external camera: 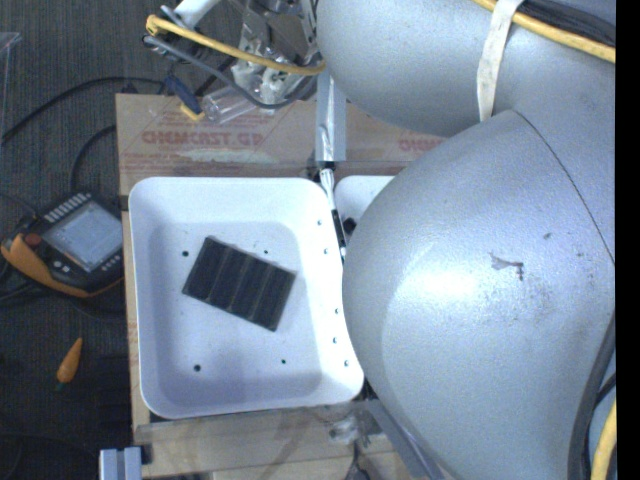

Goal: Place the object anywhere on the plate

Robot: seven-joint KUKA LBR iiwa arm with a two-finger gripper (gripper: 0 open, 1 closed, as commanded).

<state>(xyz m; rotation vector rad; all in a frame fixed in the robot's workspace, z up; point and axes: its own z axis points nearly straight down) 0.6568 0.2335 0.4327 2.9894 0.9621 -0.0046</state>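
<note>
A dark, ribbed rectangular plate [240,283] lies flat and slightly skewed on the floor of the left white bin [150,298]. My gripper [240,93] hangs high above the far edge of that bin, over the cardboard sheet [190,138], well away from the plate. A yellow cable [230,53] loops across the gripper's body. I cannot make out any object in the gripper. The arm's large grey body [480,268] covers most of the right bin, leaving just a corner of the right bin [360,193] showing.
A handheld control pendant [75,243] with an orange casing lies on the dark floor left of the bench. A small orange item [68,360] sits lower left. Black cables run across the floor at upper left.
</note>
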